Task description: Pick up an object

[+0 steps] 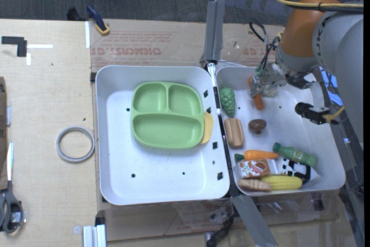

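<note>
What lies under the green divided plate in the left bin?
A yellow piece pokes out beneath the green divided plate at its right edge, on the left bin. The rest is covered, so its shape stays unknown.

Arm (341, 20): cut off by the right edge. Gripper (263, 88): fingertips too small and cluttered to resolve; an orange object (258, 102) sits below, contact indeterminate. Yellow item (208, 127): mostly hidden beneath the green tray (167, 114). Scissors (10, 208): cropped at left edge.
</note>
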